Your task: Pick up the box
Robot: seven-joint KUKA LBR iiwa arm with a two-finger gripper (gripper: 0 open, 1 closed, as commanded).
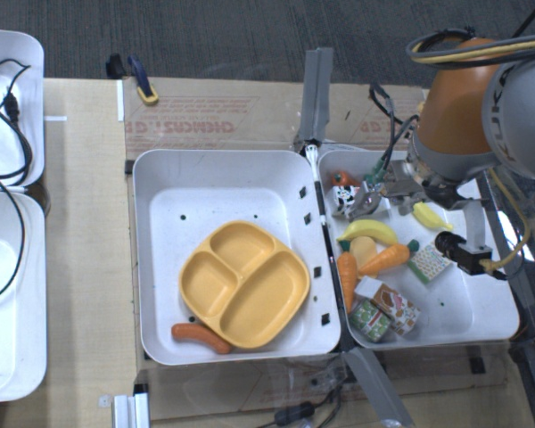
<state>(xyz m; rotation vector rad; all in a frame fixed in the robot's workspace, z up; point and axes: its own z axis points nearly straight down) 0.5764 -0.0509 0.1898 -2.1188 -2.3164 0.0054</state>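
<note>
We note a cardboard-covered worktop (205, 119) bearing two white bins. The left bin (160, 185) holds a yellow divided plate (243, 283). The box (383, 310) lies untouched at the right bin's (481, 324) near edge. The hand (367, 201) hovers well apart; its state we cannot tell. Lifting remains undone.

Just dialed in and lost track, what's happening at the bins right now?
The arm reaches in from the right, its gripper low over the back of the right bin, near the cow toy and banana. The boxes lie at the bin's front, untouched. The left bin holds a yellow divided plate and a sausage.
</note>
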